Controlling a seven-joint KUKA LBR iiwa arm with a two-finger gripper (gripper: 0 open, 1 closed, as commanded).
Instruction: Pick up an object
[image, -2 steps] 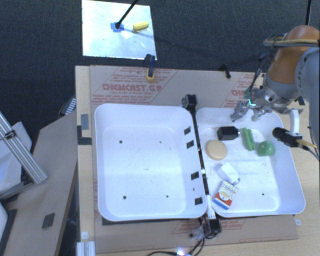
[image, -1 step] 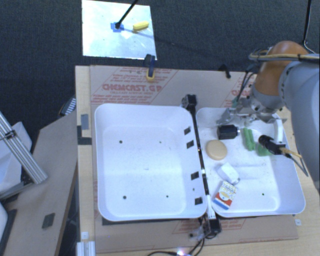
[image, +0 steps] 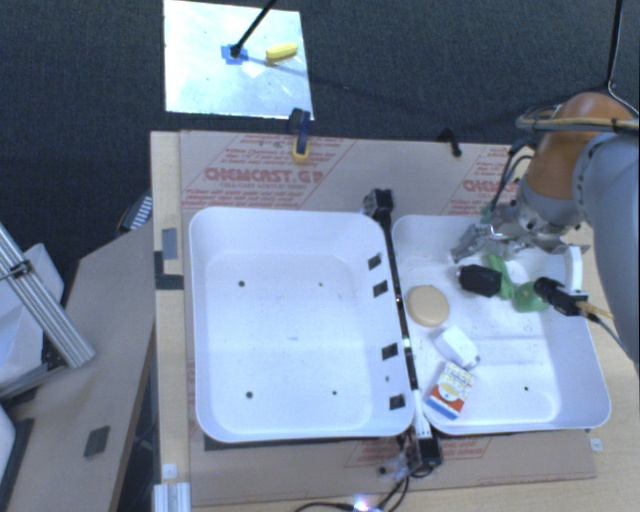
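My gripper (image: 478, 241) hangs low over the far part of the right bin (image: 580, 385), coming in from the right. Just below it lie a small black block (image: 478, 279) and a crumpled green item (image: 520, 291), side by side. Nearer the divider sits a tan round disc (image: 428, 305). In front of the disc lies a white block (image: 457, 346), and a red, white and blue carton (image: 449, 391) rests near the bin's front edge. Nothing shows between the gripper and the bin floor.
The left bin (image: 215, 300) stands beside the right one, parted by a rim with black clips (image: 391, 305). A yellow and blue clamp (image: 299, 136) sits on the board behind the bins.
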